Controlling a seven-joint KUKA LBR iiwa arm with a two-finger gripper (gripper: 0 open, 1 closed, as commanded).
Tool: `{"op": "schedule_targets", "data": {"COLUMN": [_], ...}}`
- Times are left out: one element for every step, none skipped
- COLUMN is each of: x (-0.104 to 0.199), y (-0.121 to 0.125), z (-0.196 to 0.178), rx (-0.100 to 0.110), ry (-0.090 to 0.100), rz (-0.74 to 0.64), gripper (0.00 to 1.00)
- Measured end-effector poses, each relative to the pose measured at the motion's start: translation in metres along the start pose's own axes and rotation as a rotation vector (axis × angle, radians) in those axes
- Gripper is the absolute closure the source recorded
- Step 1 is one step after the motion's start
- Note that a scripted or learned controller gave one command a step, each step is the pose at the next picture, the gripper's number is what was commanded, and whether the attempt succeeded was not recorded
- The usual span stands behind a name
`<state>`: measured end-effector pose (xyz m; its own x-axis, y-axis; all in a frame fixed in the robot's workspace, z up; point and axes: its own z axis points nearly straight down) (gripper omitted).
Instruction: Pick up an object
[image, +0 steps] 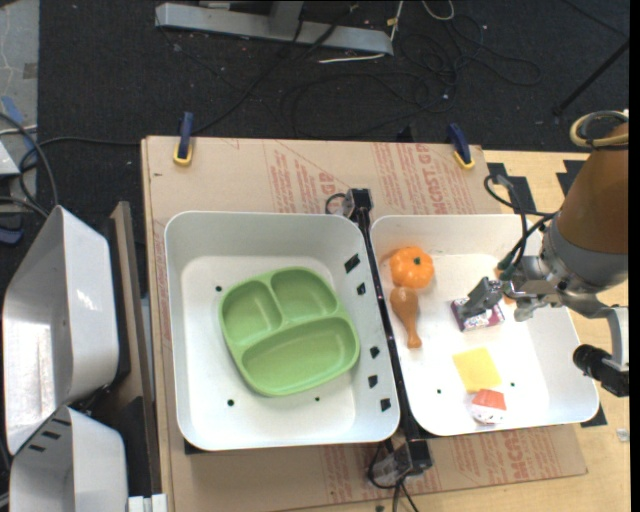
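Step in hand: the gripper (487, 296) sits low in the right bin (560, 395), over a small purple-and-white packet (478, 316) near the bin's middle; I judge this the approach or closing stage of a pick.
Fingers: dark, overlapping the packet's upper edge; whether they are parted or clenched on it I cannot tell from this slant.
Doing it well: come straight down so the fingers straddle the packet's short sides, close only once both tips are below its top face, then lift vertically. A flat, slick packet can likely slide out of a shallow pinch.
Near edge of right bin: a small red-and-white item (488, 405), boxy or crumpled, too small to identify.
Just behind it: a flat yellow square (477, 367), matte, thin, probably hard to get under.
Middle, toward the left wall: a tan drumstick-shaped toy (406, 314), smooth, with a narrow handle end pointing at the near edge.
Far left corner area: an orange pumpkin-like ball (411, 267), ribbed, glossy, touching or just beside the drumstick's thick end.
Left bin (190, 330): a green divided plate (290, 329), three compartments, rounded corners, hard smooth plastic.
Tabletop (300, 165): brown board with red print, clamped at its far edge.
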<state>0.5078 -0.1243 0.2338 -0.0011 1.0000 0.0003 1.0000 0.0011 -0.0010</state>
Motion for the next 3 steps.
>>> {"op": "schedule_targets", "data": {"x": [-0.089,-0.084,-0.055], "y": [0.028,0.031,0.035], "z": [0.101,0.085,-0.118], "rx": [0.005,-0.002,-0.020], "ry": [-0.003,-0.001,-0.006], "rz": [0.009,0.003,-0.006], "gripper": [0.00,1.00,1.00]}}
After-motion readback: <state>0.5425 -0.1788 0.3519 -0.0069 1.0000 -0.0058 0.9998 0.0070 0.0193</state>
